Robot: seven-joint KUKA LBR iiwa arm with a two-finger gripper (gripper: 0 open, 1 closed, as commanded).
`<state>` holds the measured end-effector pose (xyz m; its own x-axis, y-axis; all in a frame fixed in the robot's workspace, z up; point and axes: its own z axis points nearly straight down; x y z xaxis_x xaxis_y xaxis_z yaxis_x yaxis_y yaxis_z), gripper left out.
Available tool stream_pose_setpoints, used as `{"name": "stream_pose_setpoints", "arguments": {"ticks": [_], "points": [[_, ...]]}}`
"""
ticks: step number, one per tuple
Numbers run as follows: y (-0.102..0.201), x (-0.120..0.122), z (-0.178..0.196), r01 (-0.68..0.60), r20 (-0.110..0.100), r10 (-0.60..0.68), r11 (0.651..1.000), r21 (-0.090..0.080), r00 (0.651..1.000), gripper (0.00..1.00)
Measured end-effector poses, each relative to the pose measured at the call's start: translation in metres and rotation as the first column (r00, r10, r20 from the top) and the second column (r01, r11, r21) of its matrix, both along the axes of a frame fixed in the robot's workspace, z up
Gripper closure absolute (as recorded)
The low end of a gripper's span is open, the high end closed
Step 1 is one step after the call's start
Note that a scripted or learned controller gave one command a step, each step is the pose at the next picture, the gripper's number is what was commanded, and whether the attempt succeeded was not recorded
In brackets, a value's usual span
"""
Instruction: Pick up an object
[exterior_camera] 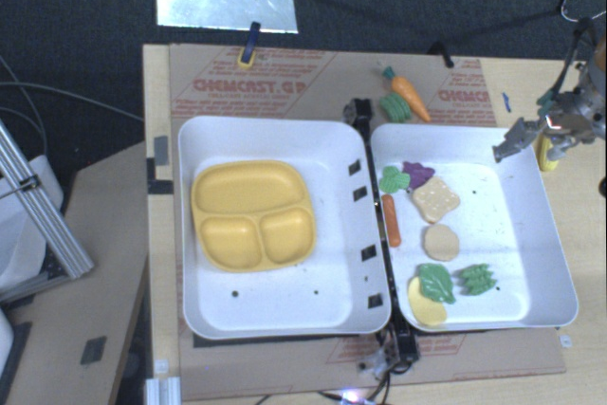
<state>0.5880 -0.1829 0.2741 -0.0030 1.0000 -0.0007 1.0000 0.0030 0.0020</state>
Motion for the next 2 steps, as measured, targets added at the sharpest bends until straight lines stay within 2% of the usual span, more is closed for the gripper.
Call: {"name": "stream_pose_setpoints", "arguments": {"ticks": [1,2], "points": [[0.004,-0.107,-0.094,0.007,-0.014,-0.006,1.000,0.005,1.000,0.00],[0.056,-0.058,-0.195,-0.006,-0.003,0.006,1.000,0.004,1.000,0.00]]}}
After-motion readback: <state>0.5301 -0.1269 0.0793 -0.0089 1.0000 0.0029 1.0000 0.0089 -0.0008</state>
